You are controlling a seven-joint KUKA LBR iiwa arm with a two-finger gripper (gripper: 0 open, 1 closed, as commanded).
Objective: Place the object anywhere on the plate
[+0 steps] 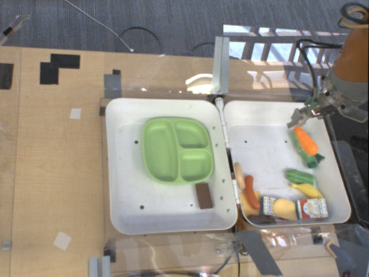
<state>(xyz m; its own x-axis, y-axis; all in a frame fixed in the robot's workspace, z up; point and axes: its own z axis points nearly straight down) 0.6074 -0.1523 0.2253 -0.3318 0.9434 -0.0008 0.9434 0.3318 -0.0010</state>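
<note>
Hovering over the right bin (271, 126), the gripper (301, 118) sat just above the carrot (305, 141); whether its fingers were released or clenched could not be told. The plate (176, 150) lay in the left bin (124, 172), a brown block (203, 195) just beside its lower edge.

Green plate (176, 150) lies open; brown block (203, 195) sits just beside it.

there were two white bins (124, 154), one green plate (176, 150), one brown block (203, 195), one carrot (305, 142) and one carton (312, 209).
</note>
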